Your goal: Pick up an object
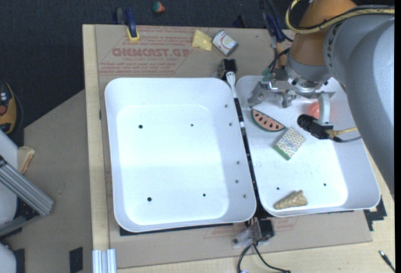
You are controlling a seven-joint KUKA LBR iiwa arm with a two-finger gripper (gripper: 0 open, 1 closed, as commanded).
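Two white bins sit side by side on the bench; the left bin [169, 153] holds nothing visible; the right bin [326, 187] holds a watermelon slice [267, 121] near its left edge, a green-edged sponge [289, 142] just right of the slice, and a tan wedge [291, 200] at its near edge; the gripper [285, 91] hangs over the right bin's far-left corner; a yellow piece [202, 41] and small box [225, 43] lie beyond the bins.
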